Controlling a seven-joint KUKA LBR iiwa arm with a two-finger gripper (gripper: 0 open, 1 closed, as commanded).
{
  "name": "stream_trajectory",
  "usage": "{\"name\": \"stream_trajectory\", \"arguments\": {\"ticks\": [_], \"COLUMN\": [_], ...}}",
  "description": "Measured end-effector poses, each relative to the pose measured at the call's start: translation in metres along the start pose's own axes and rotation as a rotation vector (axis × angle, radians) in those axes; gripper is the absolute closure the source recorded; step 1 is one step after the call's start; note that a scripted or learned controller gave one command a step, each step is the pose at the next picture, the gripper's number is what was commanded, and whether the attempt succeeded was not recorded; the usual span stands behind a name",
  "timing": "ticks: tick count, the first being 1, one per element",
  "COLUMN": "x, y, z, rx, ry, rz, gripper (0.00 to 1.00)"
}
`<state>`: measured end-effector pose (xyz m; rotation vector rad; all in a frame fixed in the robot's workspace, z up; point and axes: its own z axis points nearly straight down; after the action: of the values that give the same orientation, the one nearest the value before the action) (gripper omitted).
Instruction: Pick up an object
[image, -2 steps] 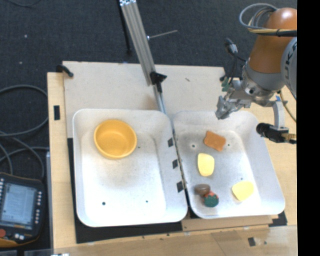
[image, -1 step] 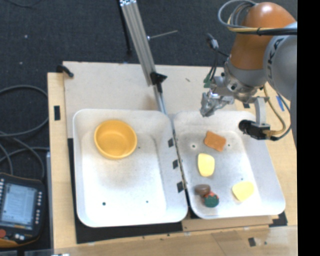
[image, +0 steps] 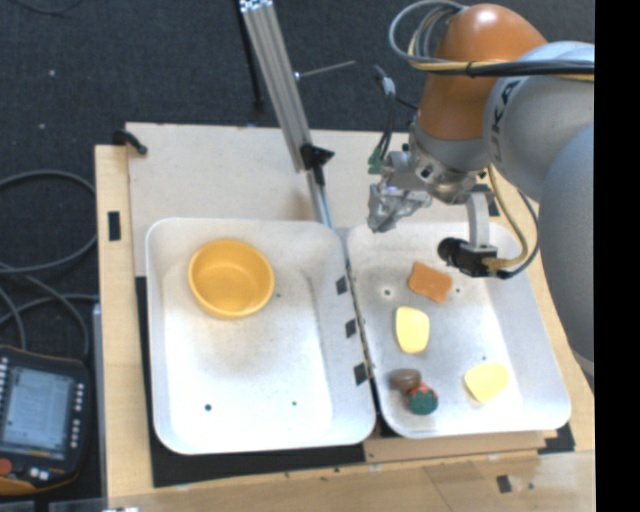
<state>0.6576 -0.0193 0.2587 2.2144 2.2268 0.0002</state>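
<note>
Two white bins on the surface (image: 210, 170): the left bin (image: 250, 400) holds a yellow bowl (image: 231, 277), the right bin (image: 520, 400) an orange block (image: 431, 282), two pale yellow pieces (image: 412, 330) (image: 486, 382) and a small brown-and-green object (image: 413, 390), with the tool (image: 385, 215) above the right bin's far left corner.
</note>
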Motion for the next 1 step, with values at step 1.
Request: {"name": "stream_trajectory", "arguments": {"ticks": [1], "x": [0.0576], "y": [0.0049], "z": [-0.0041], "rx": [-0.002], "ry": [0.001], "rz": [-0.002], "gripper": [1.00]}}
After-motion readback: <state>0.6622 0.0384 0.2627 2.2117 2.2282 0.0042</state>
